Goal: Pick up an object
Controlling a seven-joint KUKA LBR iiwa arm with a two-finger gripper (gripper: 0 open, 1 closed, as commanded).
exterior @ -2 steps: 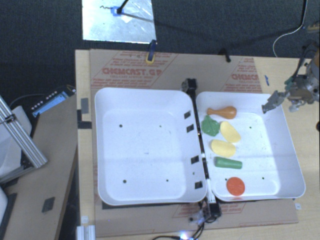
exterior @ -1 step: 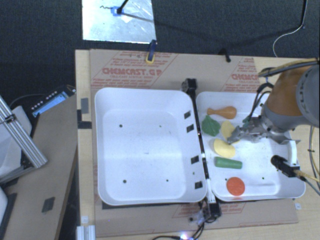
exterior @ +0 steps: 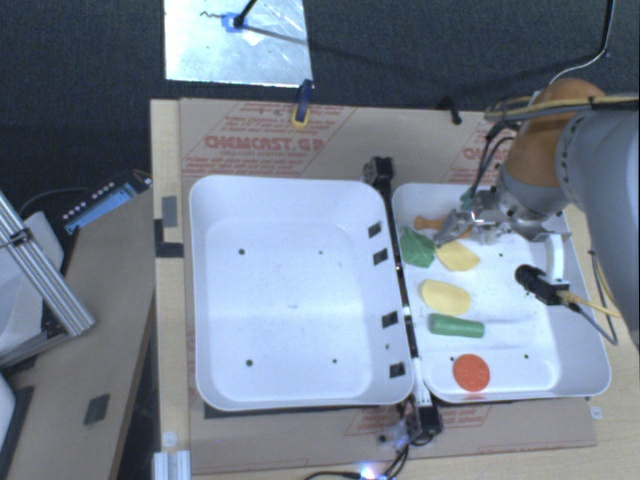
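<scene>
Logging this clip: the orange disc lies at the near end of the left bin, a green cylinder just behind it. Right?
Not quite. The camera view shows the orange disc at the near end of the right bin, not the left; the green cylinder is just behind it.

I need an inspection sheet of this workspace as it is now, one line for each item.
Surface: left bin and right bin, both white, on printed cardboard.
Job's things: in the right bin, green leaf shape, far yellow piece, near yellow piece, green cylinder, orange disc, small tan piece.
Clutter: black clips on the rim between the bins.
Grippers: gripper over the right bin's far end, beside the tan piece.
Cables: black cable above the arm.
Surroundings: silvery sheet on dark floor; metal rail at left.
</scene>
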